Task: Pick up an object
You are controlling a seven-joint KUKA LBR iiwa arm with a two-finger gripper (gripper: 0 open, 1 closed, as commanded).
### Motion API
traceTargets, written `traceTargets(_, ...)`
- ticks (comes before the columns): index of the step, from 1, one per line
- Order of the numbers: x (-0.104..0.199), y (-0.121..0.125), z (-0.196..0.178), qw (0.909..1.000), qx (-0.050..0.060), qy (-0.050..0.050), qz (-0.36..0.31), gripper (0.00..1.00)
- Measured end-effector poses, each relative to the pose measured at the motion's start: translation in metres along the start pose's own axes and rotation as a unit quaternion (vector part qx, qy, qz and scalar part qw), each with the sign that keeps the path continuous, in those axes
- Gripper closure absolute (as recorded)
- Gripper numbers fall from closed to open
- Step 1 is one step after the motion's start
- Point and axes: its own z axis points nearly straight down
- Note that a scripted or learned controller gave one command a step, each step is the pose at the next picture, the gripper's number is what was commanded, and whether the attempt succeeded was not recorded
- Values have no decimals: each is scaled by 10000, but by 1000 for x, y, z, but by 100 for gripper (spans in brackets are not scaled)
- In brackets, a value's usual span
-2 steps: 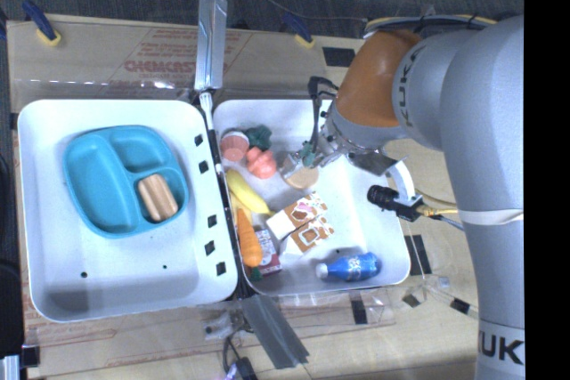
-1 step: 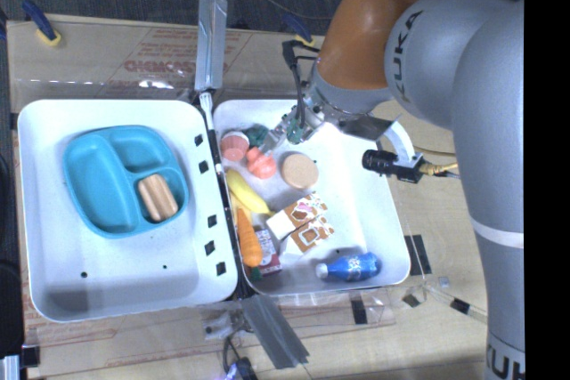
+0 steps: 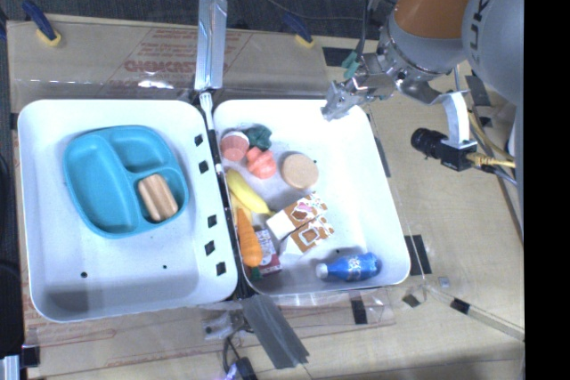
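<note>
Above right bin's rim, end effector

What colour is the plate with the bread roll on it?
Light blue. The divided plate shows clearly in the camera view, in the left bin.

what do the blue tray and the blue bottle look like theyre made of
Blue tray: probably moulded plastic, matte to satin; its colour is even and its compartment edges are rounded. Blue bottle: likely glossy plastic or a toy replica, judging by the bright highlights on its body, with a printed label. Neither can be confirmed from the camera view.
</note>
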Motion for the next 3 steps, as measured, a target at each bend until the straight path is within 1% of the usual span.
traceTargets(1,76,17,94,9981,72,22,609,100)
traceTargets(2,75,18,91,9981,48,16,616,0)
traceTargets(3,23,23,228,9969,44,11,790,0)
